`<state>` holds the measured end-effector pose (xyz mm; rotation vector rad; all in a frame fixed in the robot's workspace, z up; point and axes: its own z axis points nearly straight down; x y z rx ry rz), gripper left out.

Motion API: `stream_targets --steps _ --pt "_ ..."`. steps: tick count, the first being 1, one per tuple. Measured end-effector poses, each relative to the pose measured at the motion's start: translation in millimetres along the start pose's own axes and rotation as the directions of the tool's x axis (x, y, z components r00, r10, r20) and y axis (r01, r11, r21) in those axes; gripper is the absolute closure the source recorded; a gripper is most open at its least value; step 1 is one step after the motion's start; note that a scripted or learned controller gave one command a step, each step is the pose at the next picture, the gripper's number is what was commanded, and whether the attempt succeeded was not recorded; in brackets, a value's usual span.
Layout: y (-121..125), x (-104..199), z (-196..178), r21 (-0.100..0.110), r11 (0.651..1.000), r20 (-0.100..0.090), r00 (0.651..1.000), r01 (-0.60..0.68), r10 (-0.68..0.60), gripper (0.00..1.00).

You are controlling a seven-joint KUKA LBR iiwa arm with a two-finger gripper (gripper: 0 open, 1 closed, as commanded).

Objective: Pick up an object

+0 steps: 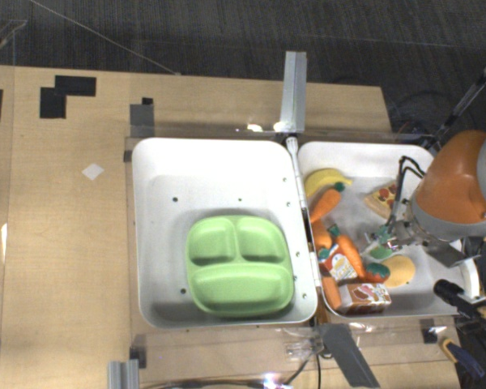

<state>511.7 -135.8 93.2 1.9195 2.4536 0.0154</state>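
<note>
The right bin holds a pile of toy food. A yellow banana lies at its back left, with an orange carrot just in front of it. A second carrot and a red-and-white carton lie in the middle. A brown box sits at the front. A pizza slice rests toward the back, and a pale yellow piece lies at the right. My gripper is low in this bin, between the pizza slice and the yellow piece, over a small teal item.
The left bin holds a green divided plate at its front middle. A metal post stands behind the wall between the bins. The arm's orange band hangs over the right bin's right side. Cables lie at the bench's front right.
</note>
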Motion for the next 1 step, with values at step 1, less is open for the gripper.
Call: stream_targets --steps 1 --pt "3.0 2.5 -12.0 -0.003 1.0 -0.005 1.0 0.003 -0.003 1.0"
